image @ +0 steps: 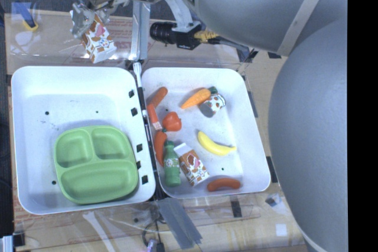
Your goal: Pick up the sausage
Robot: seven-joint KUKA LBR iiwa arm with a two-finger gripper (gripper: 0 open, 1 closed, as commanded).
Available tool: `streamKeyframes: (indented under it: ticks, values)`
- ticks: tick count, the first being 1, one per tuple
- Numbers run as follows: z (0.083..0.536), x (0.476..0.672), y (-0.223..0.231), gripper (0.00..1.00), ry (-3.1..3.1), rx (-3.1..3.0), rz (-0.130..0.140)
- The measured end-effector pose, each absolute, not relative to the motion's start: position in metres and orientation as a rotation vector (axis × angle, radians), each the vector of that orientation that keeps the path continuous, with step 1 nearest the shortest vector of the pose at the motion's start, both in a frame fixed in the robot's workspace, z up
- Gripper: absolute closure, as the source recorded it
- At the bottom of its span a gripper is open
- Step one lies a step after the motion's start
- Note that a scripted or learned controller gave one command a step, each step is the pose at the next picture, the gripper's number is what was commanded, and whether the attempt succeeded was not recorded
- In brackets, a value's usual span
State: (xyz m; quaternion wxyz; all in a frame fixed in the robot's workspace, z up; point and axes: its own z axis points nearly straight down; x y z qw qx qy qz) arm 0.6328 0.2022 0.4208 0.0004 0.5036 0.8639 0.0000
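Gripper (87, 7) is seen at the top left of the camera view, beyond the far rim of the left bin (35, 82). Its state, apart or together, cannot be told from this angle. A small patterned carton (99, 45) is seen right beside it, and whether that carton is gripped or merely lies on the bench is not clear.

The sausage (223, 184) is taken to be the reddish-brown piece in the right bin (251, 127), close against the near wall and towards the near right corner. Its long axis runs almost straight across the view, parallel to that wall. A second carton (192, 167) lies just beside its left end, and a banana (215, 144) lies near it on the far side.

From the gripper, the sausage lies diagonally away, towards the lower right of the view, with the whole right bin between them. A crossing of that bin is therefore judged necessary, and a grip across the short width would suit, with the near wall allowed for.
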Motion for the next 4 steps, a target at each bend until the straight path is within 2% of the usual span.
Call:
streamKeyframes:
  ticks: [1,2,3,4]
  values:
    - [0.442,0.634,0.202,1.0,2.99,0.959,-0.001]
    - [0.443,0.564,0.218,1.0,3.103,0.493,-0.003]
    - [0.443,0.501,0.219,1.0,3.133,-0.212,-0.002]
    - [0.368,0.519,0.218,1.0,3.055,-0.731,-0.002]
